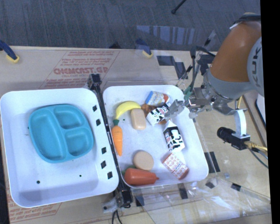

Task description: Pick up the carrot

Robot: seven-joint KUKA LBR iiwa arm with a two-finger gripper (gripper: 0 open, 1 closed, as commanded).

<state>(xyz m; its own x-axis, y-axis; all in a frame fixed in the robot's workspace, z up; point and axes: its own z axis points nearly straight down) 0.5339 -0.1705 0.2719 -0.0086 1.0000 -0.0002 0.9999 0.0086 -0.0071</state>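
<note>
A grey KUKA arm with an orange band (235,52) reaches in over the right rim of the right-hand shallow white bin (202,163), its two-finger gripper (177,106) hovering above a black-and-white patterned carton (157,115) near the bin's upper right corner. Whether the fingers are spread or closed cannot be told from this angle, and nothing is visibly held between them.

The small orange toy carrot with a green top (117,138) lies along the bin's left wall, pointing down the frame, well apart from the gripper. A yellow plastic banana (125,108) curves just above the carrot's green end, and a tan rounded block (138,118) sits just to its right. Further down rest a beige round disc (143,160), a red-orange oblong vegetable (139,176), a red-and-white printed packet (174,164) and a black-and-white bottle (174,137). The left-hand white bin (22,185) holds a blue compartment tray (60,132).

The risks look plain: the carrot hugs the wall, so a finger could strike the rim or the black divider (106,134) and fail to close around it; a descent slightly off could catch the banana instead; and the similar-coloured red-orange vegetable could be mistaken for the target
</note>
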